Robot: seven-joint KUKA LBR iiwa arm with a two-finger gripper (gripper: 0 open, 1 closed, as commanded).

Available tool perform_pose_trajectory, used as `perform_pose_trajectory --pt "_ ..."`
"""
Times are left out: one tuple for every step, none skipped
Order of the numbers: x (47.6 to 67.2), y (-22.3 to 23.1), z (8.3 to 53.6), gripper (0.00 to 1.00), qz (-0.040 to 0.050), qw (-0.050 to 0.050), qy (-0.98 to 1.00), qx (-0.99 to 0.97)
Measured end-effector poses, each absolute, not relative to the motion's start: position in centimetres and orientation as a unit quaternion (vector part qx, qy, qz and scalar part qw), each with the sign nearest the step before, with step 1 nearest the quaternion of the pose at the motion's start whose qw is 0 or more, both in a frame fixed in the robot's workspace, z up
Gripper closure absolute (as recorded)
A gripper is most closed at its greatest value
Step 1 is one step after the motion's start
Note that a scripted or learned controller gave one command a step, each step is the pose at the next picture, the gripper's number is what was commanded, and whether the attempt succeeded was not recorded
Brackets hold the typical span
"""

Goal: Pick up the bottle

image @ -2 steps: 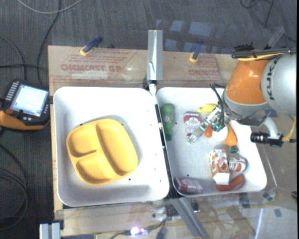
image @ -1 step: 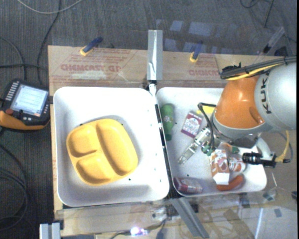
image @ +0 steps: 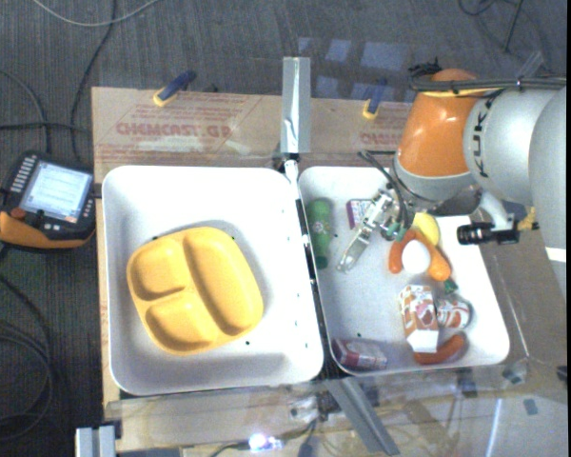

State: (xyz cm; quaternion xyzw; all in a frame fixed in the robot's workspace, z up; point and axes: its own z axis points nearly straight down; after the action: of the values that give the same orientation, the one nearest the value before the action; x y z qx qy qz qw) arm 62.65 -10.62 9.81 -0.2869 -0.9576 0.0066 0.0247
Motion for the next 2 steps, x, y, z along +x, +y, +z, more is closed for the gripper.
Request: perform_pose_trajectory --pt "56.0 -10.4 9.1 0.00 -0.0004 -0.009 -0.966 -0.257" --pt "62.3 -10.5 9.2 0.00 0.0029 0.020 -0.964 -0.265"
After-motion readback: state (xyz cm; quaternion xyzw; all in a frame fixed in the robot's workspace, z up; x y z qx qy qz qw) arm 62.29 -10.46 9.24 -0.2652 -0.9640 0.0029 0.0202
